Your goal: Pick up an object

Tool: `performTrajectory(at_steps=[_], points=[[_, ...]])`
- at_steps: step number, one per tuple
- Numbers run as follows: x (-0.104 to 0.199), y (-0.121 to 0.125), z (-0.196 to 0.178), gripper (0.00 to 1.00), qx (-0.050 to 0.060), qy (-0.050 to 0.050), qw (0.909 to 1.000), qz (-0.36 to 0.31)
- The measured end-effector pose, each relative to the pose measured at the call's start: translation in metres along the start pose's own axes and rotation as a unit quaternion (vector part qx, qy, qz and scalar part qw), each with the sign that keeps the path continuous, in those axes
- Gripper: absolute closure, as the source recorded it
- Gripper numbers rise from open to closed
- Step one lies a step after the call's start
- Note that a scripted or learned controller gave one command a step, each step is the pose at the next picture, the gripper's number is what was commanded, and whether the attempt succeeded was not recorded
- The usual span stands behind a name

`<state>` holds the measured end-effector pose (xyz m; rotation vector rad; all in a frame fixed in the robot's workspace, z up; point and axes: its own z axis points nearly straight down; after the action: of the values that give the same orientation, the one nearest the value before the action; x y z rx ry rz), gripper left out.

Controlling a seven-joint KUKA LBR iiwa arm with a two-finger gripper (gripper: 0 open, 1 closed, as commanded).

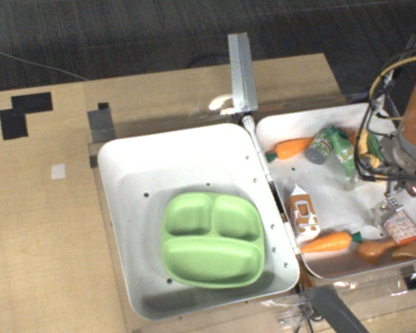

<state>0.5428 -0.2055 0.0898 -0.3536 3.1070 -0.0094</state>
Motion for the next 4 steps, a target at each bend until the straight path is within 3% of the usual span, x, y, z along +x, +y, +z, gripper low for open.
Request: performTrajectory(at_steps=[1,2,3,4], points=[[-0.036,0.058,0.000,0.00,-0.001,-0.002,0.9953,-0.097],[-0.077,0.027,0.002,0.00,-0.002,0.000,0.9989,-0.048],[0.015,0.114,-0.003,0.00,0.001,-0.003,1.0000,-0.002],[0.012,0.081,-0.002,0.00,0.001,-0.004,0.9679,-0.251]])
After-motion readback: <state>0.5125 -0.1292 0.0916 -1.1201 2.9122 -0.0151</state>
